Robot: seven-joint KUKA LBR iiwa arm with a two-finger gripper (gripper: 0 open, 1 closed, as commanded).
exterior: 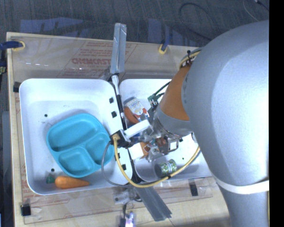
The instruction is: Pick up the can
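A small green and silver can [166, 167] lies on its side near the front wall of the right bin [146, 86]. My gripper [155, 146] reaches down into that bin, just above and to the left of the can, with the grey arm and its orange band [176, 100] rising to the right. The wrist and its cables hide the space under the gripper, where a bit of something orange [144, 150] shows. The can itself looks free on the bin floor.
An orange and white packet [134, 109] lies in the right bin by the dividing wall. The left bin [33, 93] holds a blue divided tray [78, 143] and a carrot [70, 182] at its front. A yellow cable [119, 167] loops over the divider.
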